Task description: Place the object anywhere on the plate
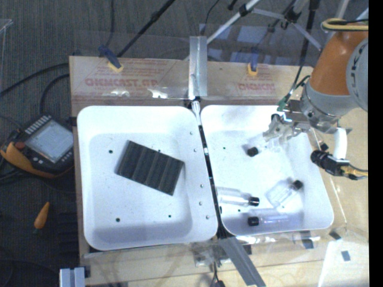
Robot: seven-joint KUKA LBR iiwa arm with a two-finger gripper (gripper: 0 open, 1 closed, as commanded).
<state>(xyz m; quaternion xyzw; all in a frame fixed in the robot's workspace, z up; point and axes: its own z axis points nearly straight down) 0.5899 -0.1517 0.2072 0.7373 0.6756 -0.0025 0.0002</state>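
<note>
The plate point(149, 167) is a dark grey ribbed rectangle lying slantwise in the middle of the left bin point(96, 130). Several clear vials with black caps lie in the right bin point(230, 121): a small one point(252, 151) near the middle, a squat one point(282, 191) towards the right, and two long ones point(236, 199) point(269, 220) at the front. My gripper point(282, 130) hangs over the back right of the right bin, just up and right of the small vial. Its fingers stand apart, open, with nothing visible between them.
A metal divider point(206, 160) runs between the two bins. A cardboard wall with clamps point(149, 82) stands behind them. A handheld controller point(45, 145) lies off the bench to the left, and cables trail by the arm's wrist point(329, 157).
</note>
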